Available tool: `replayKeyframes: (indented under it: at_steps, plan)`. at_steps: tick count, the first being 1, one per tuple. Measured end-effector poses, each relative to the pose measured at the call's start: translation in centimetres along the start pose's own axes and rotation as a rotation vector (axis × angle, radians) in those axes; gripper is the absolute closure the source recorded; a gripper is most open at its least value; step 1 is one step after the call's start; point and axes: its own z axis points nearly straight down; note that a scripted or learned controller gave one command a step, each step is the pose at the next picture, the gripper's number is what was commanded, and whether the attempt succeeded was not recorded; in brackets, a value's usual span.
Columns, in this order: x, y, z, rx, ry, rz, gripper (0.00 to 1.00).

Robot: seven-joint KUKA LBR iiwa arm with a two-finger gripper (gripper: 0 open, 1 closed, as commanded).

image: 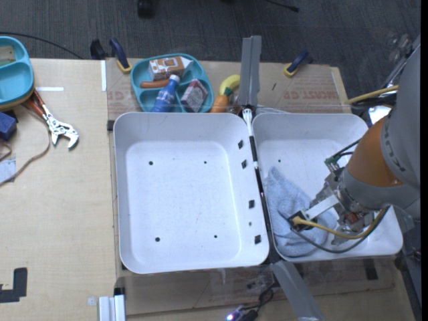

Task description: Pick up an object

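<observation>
1. The grey cloth [284, 191] lies bunched at 7 o'clock in the right bin [304, 142], against the wall shared with the left bin [180, 192].
2. The gripper [342, 218] sits low in the right bin, at 3 o'clock from the cloth, near its edge. Whether it is open or closed cannot be told, as the wrist covers it.
3. Risk: the pinch lands on the bin floor beside the fabric and likely comes up with nothing.
4. Risk: only a thin edge fold is caught. Limp cloth could slip out on the lift.
5. Risk: a push toward 9 o'clock could shove the cloth up the shared wall instead of gripping it.
6. Surface: the bin floors are smooth and white with a few small dark dots, probably slick under fabric.
7. Room: the bench [60, 212] is pale wood. A teal tray [139, 79] of small items sits at 12 o'clock behind the bins, and a wrench [61, 134] lies at 9 o'clock. Dark carpet floor [200, 19] runs beyond.
</observation>
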Motion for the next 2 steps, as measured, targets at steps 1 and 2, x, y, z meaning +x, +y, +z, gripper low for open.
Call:
replayKeyframes:
  at_steps: [1, 2]
  plan:
    - [-0.2, 0.6, 1.1, -0.001, 0.001, 0.012, 0.00]
    - [-3.5, 9.1, -10.4, -0.003, 0.002, -0.090, 0.00]
